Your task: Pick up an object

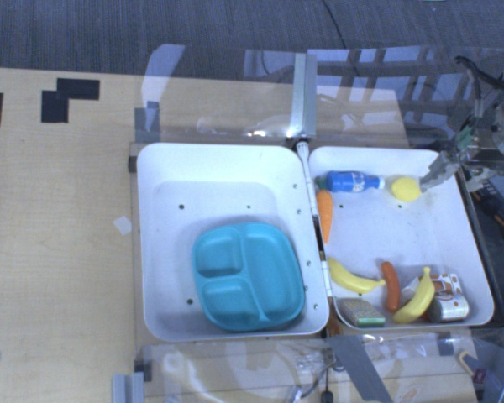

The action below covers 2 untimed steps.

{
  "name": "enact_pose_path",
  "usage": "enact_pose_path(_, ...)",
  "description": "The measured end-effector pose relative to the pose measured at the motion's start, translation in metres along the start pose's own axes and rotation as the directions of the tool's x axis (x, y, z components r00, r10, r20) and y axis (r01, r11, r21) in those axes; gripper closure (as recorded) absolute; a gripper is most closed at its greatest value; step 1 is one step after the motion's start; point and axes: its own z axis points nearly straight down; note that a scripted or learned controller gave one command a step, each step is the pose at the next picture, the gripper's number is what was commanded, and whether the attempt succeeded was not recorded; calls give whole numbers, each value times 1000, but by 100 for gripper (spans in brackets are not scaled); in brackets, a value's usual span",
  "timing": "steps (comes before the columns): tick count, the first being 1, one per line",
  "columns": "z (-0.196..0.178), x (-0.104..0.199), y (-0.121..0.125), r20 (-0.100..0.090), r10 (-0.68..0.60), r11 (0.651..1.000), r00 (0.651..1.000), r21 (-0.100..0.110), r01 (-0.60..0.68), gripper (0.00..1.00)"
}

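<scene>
The gripper (pixel 433 177) hangs at the far right corner of the right bin (pixel 475 225), its tip slanting down toward the yellow lemon (pixel 406 189); whether it is open or closed I cannot tell (too small and blurred here); nothing visibly sits in it. The lemon lies just beside the tip, on its left, touching the bin floor; the blue bottle (pixel 353 180) lies further left, long axis across the bin.
</scene>
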Motion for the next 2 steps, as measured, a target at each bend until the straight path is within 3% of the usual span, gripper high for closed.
enact_pose_path(1, -11, 1, 3, 1, -6, 1000, 1000, -5, 6, 100)
enact_pose_path(2, 16, -2, 21, 1, -256, 967, 967, -3, 256, 100)
